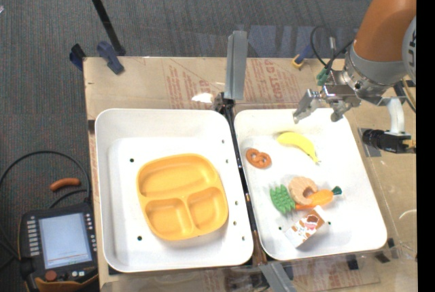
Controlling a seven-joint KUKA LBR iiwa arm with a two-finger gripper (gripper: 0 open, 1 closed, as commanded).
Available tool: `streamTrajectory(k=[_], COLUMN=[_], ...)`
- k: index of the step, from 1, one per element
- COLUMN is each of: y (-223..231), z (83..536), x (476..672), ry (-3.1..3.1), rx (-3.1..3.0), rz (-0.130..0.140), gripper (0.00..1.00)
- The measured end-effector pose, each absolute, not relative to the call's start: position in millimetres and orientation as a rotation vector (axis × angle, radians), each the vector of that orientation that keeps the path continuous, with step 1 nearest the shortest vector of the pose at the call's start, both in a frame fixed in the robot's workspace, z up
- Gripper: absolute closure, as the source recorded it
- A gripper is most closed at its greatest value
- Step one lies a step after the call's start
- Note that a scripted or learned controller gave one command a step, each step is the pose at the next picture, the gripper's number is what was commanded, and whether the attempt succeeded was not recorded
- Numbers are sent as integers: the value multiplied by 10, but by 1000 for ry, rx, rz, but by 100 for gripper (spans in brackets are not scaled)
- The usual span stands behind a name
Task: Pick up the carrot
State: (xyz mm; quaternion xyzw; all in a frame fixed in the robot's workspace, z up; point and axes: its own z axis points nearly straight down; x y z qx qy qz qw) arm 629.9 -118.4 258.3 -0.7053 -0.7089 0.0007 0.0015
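Near the bench's front edge, the left bin (109, 148) holds one yellow divided plate (182, 206). One right bin (360, 168) holds one pretzel (258, 159), one green toy (279, 199), one banana (299, 144), one round biscuit (302, 187), one carton (307, 226) and one carrot (318, 197), touching the biscuit. Well apart, toward the bench's back right corner, the gripper (319, 110) hangs spread open over the bin's back rim, grasping nothing.
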Motion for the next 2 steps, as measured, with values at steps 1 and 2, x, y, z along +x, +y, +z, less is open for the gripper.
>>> streamTrajectory(k=[1, 2], y=[-1641, -1975], z=[1924, 980], x=[5850, 5403], ry=[-2334, -2474], rx=[-2098, -1930], rz=[1, 0], gripper=[0, 0])
